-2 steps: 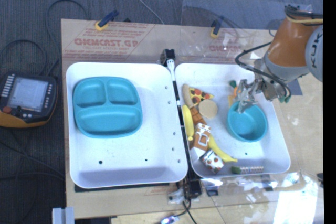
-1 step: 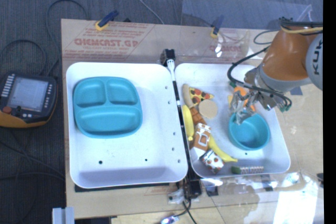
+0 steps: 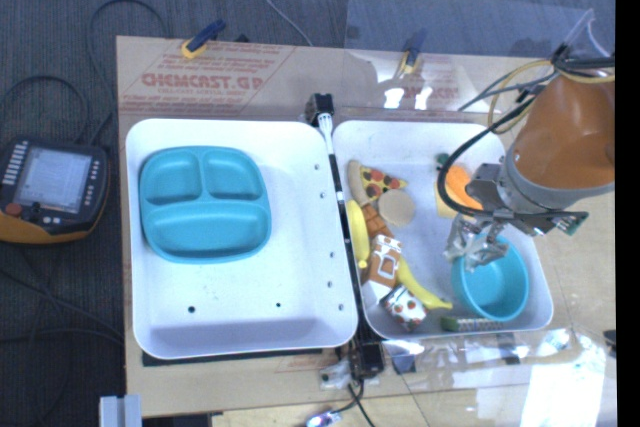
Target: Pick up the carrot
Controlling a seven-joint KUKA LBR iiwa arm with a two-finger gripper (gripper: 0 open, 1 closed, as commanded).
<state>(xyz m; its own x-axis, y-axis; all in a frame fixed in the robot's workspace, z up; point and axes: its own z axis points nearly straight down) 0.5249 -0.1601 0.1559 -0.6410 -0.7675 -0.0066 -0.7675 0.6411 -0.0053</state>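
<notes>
brown bench (image 3: 200,75) bears two white bins (image 3: 160,315) (image 3: 420,140).

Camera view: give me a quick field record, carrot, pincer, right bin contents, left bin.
carrot: orange piece in right bin, partly hidden by the arm
pincer: above the blue bowl, beside the carrot; nothing seen between its fingers
right bin: pizza slice, banana, other toy food
left bin: blue divided plate

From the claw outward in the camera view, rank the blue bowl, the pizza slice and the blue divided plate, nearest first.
Measured from the claw:
1. Blue bowl, right bin, directly beneath the claw.
2. Pizza slice, same bin, toward its upper left corner.
3. Blue divided plate, left bin, across the divider.
</notes>
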